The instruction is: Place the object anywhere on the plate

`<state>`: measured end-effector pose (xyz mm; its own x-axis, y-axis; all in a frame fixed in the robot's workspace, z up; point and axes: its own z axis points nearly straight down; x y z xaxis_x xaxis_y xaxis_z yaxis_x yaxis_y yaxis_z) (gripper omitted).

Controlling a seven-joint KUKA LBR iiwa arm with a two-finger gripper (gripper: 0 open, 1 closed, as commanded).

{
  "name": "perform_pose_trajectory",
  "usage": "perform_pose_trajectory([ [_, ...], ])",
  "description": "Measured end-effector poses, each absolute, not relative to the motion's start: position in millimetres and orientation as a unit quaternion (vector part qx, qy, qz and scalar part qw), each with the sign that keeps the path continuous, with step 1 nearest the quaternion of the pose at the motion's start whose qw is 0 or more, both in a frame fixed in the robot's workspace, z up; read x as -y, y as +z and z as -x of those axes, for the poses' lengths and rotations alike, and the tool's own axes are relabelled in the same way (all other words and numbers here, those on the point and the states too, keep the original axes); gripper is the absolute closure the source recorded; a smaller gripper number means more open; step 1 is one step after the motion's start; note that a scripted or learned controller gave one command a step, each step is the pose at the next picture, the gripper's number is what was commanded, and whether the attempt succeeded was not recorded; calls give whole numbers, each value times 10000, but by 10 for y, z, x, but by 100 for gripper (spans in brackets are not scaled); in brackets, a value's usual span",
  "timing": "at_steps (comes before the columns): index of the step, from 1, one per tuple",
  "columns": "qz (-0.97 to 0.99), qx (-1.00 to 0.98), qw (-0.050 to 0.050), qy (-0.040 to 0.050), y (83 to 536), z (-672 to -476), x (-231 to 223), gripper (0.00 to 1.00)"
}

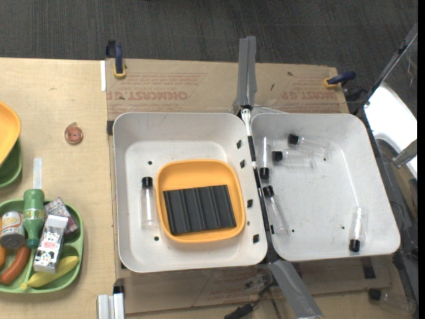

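An orange plate [199,170] sits in the middle of the left white bin [126,178]. A black ridged slab [200,209] lies flat on the plate and covers most of its floor. Left of the plate, a clear vial with a black cap [147,201] lies on the bin floor, apart from the plate. The right white bin [372,178] holds several more clear vials with black caps: two near the top [302,141], two along the left wall [272,208], and one at the lower right [356,231].
On the wooden bench to the left stand a green tray of toy food [40,248], a yellow bowl [6,138] and a small pink disc [74,133]. Clamps [116,60] [337,80] hold the cardboard behind the bins. White hardware [393,121] stands at the right edge.
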<state>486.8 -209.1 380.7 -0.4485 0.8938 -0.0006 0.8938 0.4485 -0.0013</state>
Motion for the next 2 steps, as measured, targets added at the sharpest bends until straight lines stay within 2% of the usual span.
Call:
perform_pose_trajectory([
  [1, 2970, 9549, -6, -1, 3145, -4787, 2224, 0],
  [2, 1442, 9895, -9, -3, 2766, -4790, 2220, 0],
])
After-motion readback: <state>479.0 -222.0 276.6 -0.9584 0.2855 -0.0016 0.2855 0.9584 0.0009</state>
